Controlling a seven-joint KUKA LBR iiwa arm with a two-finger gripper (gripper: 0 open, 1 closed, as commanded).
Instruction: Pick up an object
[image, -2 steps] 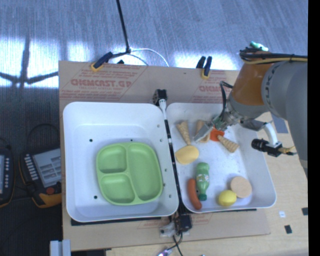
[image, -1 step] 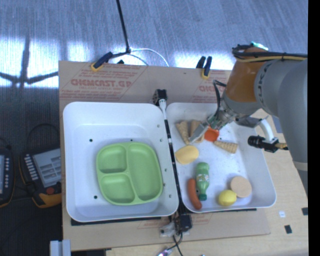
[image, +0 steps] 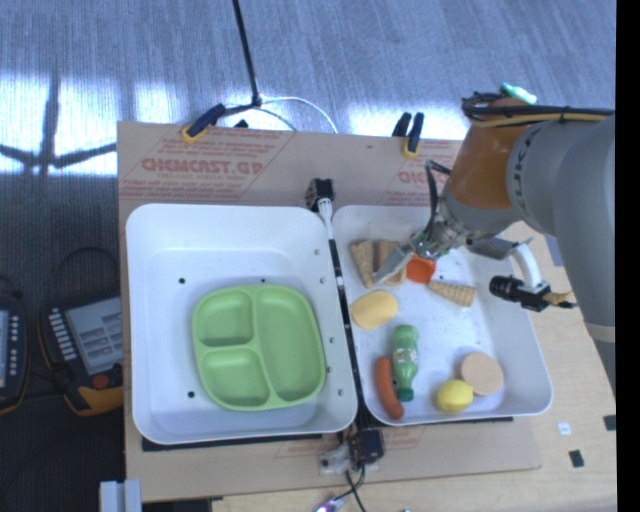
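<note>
Where the gripper (image: 428, 243) descends into the right bin (image: 520, 340), we see a small orange-red block (image: 421, 268) just below it, between two ridged tan cones (image: 372, 258). We cannot tell the gripper's state.

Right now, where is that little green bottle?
The green bottle lies in the right-hand bin, toward its front, between the red sausage and the yellow lemon.

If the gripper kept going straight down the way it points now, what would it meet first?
Most likely the small orange-red piece directly under the gripper in the right bin, with the cone-shaped item just beside it. Depth is unclear from this slanted view.
</note>
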